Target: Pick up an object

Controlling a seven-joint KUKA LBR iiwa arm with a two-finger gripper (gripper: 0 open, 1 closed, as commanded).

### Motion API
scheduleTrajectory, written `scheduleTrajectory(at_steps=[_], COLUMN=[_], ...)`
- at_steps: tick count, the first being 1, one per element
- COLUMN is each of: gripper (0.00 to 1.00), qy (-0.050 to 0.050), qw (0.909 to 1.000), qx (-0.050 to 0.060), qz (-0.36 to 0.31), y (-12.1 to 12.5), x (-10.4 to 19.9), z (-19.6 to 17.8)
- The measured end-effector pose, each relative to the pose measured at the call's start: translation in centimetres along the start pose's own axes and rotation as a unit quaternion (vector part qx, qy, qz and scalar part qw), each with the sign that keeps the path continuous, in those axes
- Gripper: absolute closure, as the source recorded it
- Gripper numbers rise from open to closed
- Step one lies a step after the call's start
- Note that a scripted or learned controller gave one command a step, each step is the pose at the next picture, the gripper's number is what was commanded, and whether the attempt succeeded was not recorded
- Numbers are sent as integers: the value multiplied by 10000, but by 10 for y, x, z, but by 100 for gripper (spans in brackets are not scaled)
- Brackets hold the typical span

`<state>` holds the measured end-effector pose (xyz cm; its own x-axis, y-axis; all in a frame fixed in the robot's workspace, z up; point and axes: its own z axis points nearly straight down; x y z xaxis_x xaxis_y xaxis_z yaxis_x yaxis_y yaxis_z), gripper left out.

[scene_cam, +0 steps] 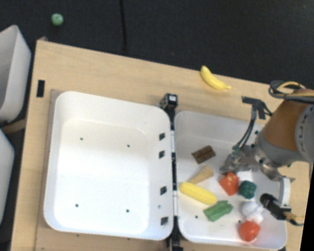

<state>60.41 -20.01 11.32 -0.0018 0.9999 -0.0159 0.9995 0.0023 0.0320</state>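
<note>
Wooden bench [117, 76]: yellow plastic banana [214, 80] outside, top centre-right. Right white bin [187, 231] holds red tomato [229, 183], yellow corn [198, 193], green pod [218, 211]; gripper [235, 163] jaw state unclear.

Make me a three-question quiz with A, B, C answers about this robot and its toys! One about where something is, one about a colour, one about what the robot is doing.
1. Where does the banana lie?
A. In the left bin
B. In the right bin
C. On the bench outside both bins

2. What colour is the flat block near the top of the right bin?
A. Brown
B. Blue
C. Pink

3. Where is the end effector?
A. Above the left bin
B. Low over the right bin by the red toy
C. Beside the banana

Answers:
1 C, it rests on bare wood behind the bins.
2 A, it looks dark brown.
3 B, the arm reaches in over that bin.
</note>
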Motion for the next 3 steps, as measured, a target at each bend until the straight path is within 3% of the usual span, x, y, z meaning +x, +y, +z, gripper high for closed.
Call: scheduleTrajectory(at_steps=[1, 2, 3], gripper=[100, 100, 100], qy=[28, 4, 61], qw=[10000, 10000, 10000], qx=[3, -38, 47], qz=[18, 38, -48], y=[-48, -44, 3], x=[-25, -26, 53], z=[0, -12, -178])
